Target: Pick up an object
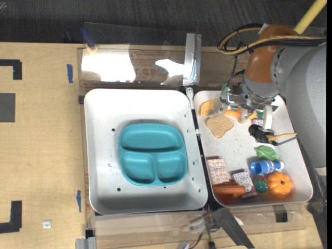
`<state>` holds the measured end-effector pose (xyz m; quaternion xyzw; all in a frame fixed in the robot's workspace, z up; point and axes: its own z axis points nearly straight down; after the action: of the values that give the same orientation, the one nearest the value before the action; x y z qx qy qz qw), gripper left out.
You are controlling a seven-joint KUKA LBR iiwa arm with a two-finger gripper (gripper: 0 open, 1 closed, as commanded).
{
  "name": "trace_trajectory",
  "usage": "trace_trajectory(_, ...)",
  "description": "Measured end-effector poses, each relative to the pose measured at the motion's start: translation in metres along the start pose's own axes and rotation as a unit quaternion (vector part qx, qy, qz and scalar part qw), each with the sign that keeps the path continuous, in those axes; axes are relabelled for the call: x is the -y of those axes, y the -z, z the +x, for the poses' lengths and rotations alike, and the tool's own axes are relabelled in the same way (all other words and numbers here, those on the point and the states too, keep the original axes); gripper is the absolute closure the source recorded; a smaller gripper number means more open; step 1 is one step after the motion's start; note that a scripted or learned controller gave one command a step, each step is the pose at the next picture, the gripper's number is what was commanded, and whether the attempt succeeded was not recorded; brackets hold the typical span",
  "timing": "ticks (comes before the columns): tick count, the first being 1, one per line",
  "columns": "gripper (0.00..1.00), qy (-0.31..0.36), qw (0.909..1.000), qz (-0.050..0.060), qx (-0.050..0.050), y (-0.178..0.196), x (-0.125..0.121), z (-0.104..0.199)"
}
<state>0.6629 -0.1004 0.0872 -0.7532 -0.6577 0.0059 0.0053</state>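
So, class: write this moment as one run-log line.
arm: over right bin far end | gripper: above bread slice | grasp: not visible | teal tray: left bin

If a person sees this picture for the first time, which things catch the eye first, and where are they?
The teal divided tray stands out most, lying alone in the middle of the left bin. Next comes the grey arm with its orange band, reaching from the right so that the hand is over the far end of the right bin. An orange pumpkin sits in that bin's near right corner.
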Motion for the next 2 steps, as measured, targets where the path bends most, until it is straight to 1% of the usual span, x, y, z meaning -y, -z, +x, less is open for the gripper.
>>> trace_trajectory(1, 0.0, 0.162, 0.9867, 0.009, 0.002, 0.0006, 0.0103, -0.0133)
trace_trajectory(2, 0.0, 0.159, 0.9872, 0.018, 0.001, 0.0001, 0.005, -0.0126)
